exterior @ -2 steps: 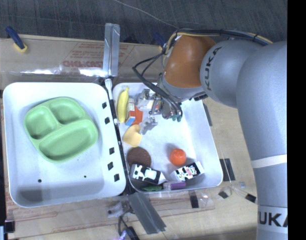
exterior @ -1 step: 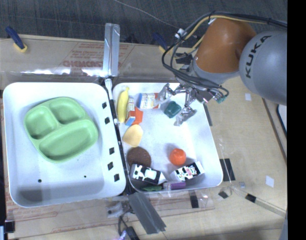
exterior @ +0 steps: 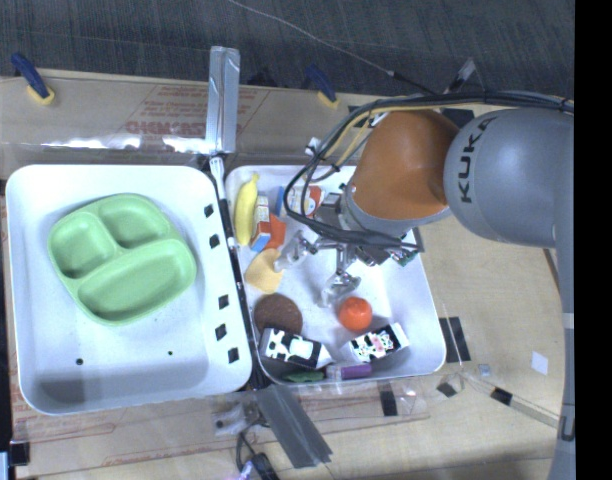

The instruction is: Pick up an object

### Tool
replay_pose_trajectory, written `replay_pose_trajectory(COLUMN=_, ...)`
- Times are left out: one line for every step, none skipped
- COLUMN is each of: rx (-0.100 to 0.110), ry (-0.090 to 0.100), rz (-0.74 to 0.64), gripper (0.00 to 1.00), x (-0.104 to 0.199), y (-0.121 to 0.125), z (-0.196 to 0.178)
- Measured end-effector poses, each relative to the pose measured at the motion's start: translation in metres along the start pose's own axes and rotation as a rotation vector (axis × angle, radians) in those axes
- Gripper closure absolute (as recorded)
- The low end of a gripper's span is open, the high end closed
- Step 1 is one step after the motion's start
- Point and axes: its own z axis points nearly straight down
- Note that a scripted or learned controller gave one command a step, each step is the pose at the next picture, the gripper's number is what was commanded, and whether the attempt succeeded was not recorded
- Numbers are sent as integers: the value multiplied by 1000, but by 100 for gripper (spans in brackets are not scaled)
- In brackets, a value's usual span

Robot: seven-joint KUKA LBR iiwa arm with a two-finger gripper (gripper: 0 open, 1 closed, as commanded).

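Observation:
My gripper (exterior: 318, 268) hangs low over the middle of the right bin (exterior: 418, 308), open, with nothing between its fingers. One fingertip (exterior: 338, 290) stands just above and left of an orange ball (exterior: 355, 313). The other points toward a yellow wedge (exterior: 263, 271). A brown ball (exterior: 278, 314) lies at the bin's left side. A banana (exterior: 246, 208) and a red-orange block (exterior: 273, 233) sit at the upper left. Two black-and-white patterned pieces (exterior: 291, 348) (exterior: 376, 344) lie along the front wall. The arm's orange band hides the bin's far right corner.
The left bin (exterior: 26, 348) holds a green divided plate (exterior: 121, 256). A purple piece (exterior: 352, 371) and a green piece (exterior: 304, 375) rest at the right bin's front edge. A metal bar (exterior: 223, 98) stands upright between the bins at the back.

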Motion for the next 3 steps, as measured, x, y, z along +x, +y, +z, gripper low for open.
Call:
replay_pose_trajectory(rx=5, ry=-2, rz=135, gripper=0, x=-26, y=-80, z=-3)
replay_pose_trajectory(rx=9, ry=-7, rz=134, gripper=100, x=-28, y=-81, z=-16)
replay_pose_trajectory(rx=13, ry=-7, rz=201, gripper=100, x=-25, y=-83, z=-191)
